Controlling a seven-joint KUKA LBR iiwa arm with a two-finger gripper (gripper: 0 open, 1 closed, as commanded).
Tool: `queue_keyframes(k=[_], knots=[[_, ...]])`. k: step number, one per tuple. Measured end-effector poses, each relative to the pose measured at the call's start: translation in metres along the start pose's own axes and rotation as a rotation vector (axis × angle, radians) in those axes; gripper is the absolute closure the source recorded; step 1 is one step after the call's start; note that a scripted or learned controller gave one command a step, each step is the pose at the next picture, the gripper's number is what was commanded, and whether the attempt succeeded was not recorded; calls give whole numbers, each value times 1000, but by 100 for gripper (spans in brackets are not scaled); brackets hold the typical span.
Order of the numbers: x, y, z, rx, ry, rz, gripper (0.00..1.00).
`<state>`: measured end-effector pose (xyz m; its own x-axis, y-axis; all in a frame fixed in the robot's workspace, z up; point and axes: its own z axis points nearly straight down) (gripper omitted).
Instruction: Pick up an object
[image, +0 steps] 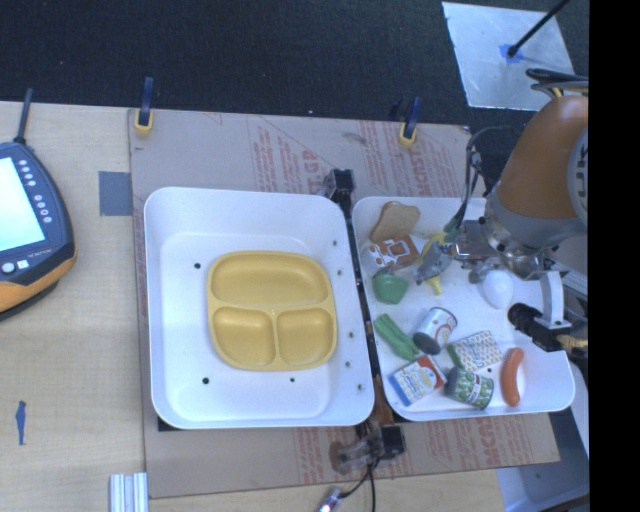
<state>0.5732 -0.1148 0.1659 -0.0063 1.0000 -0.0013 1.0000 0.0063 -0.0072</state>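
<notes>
The right bin (556, 402) holds many small items. Among them are a slice of toast (396, 219), a brown and white box (402, 251), a green round piece (390, 289), a green cucumber (396, 337), a tin can (435, 327), a white egg (497, 290), a small carton (417, 381), a patterned packet (476, 350), a dark green can (468, 388) and a sausage (512, 377). My gripper (437, 263) hangs low over the bin's upper middle, between the box and the egg. I see nothing held in it.
The left bin (170, 300) holds a yellow divided tray (270, 308). A black divider (360, 310) runs between the bins. A teach pendant (25, 225) lies at the far left of the bench. Clamps (145, 115) hold the cardboard at the back.
</notes>
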Motion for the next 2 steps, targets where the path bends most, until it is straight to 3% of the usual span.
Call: queue_keyframes(k=[1, 2], knots=[[-25, -98, 49, -1, 1, 1, 0], [68, -32, -26, -5, 2, 0, 0]])
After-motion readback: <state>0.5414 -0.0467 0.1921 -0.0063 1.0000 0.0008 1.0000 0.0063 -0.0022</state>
